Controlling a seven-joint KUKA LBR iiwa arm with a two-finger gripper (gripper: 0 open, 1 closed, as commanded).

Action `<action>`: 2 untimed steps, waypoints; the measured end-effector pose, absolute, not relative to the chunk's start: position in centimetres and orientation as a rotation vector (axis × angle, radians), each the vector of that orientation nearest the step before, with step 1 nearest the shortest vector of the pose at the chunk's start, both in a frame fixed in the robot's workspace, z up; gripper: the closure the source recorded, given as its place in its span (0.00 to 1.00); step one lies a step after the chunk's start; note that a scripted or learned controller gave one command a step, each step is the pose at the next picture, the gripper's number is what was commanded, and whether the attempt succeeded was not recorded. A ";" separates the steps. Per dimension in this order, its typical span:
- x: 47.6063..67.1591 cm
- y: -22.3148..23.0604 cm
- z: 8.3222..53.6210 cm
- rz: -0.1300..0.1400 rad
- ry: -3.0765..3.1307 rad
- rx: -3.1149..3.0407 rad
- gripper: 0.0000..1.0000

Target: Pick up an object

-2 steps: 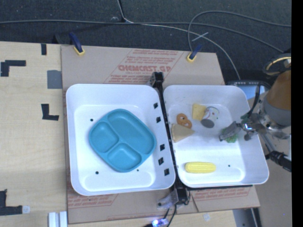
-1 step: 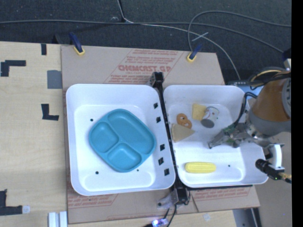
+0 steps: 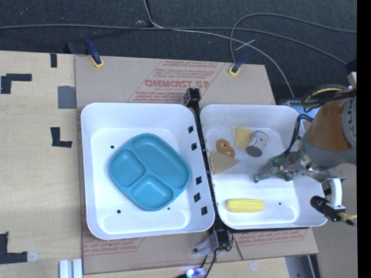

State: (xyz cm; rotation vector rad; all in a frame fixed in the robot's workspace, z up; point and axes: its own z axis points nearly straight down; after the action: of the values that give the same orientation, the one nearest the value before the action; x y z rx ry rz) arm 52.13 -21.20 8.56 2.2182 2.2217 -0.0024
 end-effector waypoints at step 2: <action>53.2 -21.0 15.2 0.001 2.222 2.218 1.00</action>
State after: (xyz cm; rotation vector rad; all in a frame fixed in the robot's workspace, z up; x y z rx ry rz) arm 53.24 -20.97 15.19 2.2177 2.2222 0.0011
